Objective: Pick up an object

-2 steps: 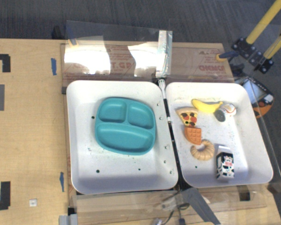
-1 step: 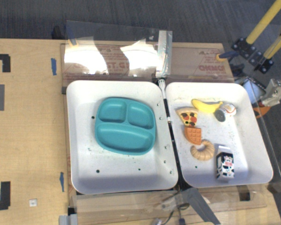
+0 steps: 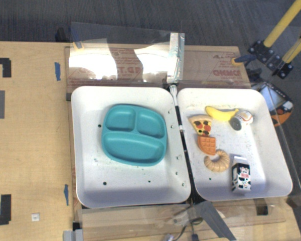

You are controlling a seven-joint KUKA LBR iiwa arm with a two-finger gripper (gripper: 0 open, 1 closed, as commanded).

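Observation:
The right bin (image 3: 271, 134) holds several toy foods. A yellow banana (image 3: 220, 113) lies near its back, with a small grey and orange piece (image 3: 239, 120) just to its right. A pizza slice (image 3: 202, 125) sits left of centre, an orange waffle (image 3: 207, 144) below it, and a tan croissant (image 3: 216, 161) below that. A small black-and-white carton (image 3: 241, 175) stands near the front right corner.
The left bin (image 3: 85, 149) holds a teal divided plate (image 3: 134, 134). A clear plastic sheet (image 3: 125, 56) on cardboard lies behind the bins. Yellow poles with black clamps (image 3: 276, 39) stand at the far right, off the bench.

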